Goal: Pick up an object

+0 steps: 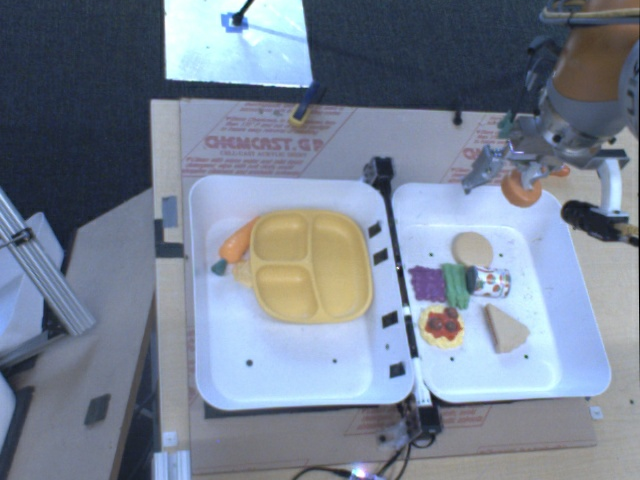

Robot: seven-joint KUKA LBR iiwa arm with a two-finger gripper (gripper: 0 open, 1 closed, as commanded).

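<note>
An orange round piece (521, 190) sits right at my hand (515, 173), above the far rim of the right white bin (590, 368). It looks to be at or between the fingers, but I cannot tell from this slant whether I truly have it clamped, nor how wide I am set.

It seems a small plastic toy: light, stiff, smooth, so likely to slip unless taken across its middle.

Below it in the same bin lie other candidates, close together: a flat tan round slice (472, 248), a small printed can on its side (489, 282) touching a green strip (456, 285), a purple ruffled leaf (428, 282), a yellow disc with red bits (442, 326) and a tan wedge (505, 329). The wedge stands a little apart and would give flat sides to pinch; the can may roll.

The left white bin (215, 378) holds a yellow divided tray (308, 266), with an orange toy carrot (236, 241) against its left edge.
</note>
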